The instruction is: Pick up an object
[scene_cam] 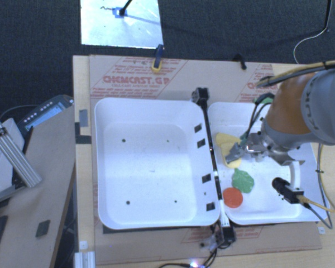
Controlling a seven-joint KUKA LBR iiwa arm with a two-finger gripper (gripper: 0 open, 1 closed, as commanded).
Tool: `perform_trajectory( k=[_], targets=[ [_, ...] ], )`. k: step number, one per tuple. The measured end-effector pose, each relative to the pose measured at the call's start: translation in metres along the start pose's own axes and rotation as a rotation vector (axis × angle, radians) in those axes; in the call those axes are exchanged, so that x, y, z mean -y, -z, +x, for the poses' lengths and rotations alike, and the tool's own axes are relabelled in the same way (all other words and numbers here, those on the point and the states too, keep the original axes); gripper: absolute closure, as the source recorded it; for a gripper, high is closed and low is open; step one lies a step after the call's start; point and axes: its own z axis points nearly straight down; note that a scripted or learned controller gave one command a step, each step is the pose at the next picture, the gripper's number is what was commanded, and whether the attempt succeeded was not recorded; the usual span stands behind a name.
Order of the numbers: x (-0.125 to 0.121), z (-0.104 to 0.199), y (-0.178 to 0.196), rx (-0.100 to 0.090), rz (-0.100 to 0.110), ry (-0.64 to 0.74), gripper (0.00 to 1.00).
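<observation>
Centrally, right bin (pixel 307 205): gripper (pixel 234 158) low over yellow object (pixel 224 140) | finger state indiscernible | green object (pixel 243 180), orange-red ball (pixel 232 197) just below, lower centre-right.

1. Two shallow white plastic bins (pixel 151 166): plain white; black clips along their shared edge.
2. Small round object (pixel 232 197): orange-red.
3. Leafy-shaped object (pixel 243 180): green.
4. Flat wedge-shaped object (pixel 224 141): pale yellow.
5. Robot arm (pixel 307 108): grey with an orange band.
6. Flat board under the bins (pixel 134 77): tan with red lettering.
7. Carpeted floor (pixel 33 38): dark, finely speckled.
</observation>
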Motion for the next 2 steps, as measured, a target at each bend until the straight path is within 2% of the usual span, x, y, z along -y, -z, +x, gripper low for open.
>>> perform_trajectory(
  k=[1,2],
  targets=[
    [0.024,-0.066,-0.018,0.000,-0.001,-0.005,0.00],
    [-0.038,-0.043,-0.015,-0.001,-0.009,0.008,0.00]
  ],
)
